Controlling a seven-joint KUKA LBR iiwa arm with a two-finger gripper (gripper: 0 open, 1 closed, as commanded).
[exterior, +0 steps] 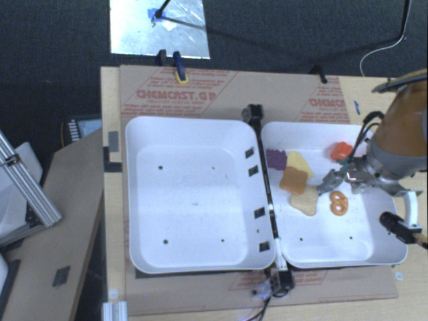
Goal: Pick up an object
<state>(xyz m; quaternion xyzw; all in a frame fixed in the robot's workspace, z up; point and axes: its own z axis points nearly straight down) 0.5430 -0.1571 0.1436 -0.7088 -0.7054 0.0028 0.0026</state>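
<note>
The right bin [334,246] holds several small items. A purple piece [275,158] and a yellow piece [300,160] lie near its left wall. Just below them sit a tan-orange block [294,180] and a pale beige piece [304,203]. An orange pretzel-shaped item [339,204] lies right of the beige piece, and a red-orange item [340,150] sits toward the back. My gripper [338,179] hangs over the bin just above the pretzel and right of the tan-orange block. I see nothing held in it.
The left bin [194,199] stands beside the right one, with a black clip divider [261,179] between them. The grey arm with its orange band [401,132] covers the right bin's far right side. A black fitting [398,225] sits at the bin's right rim.
</note>
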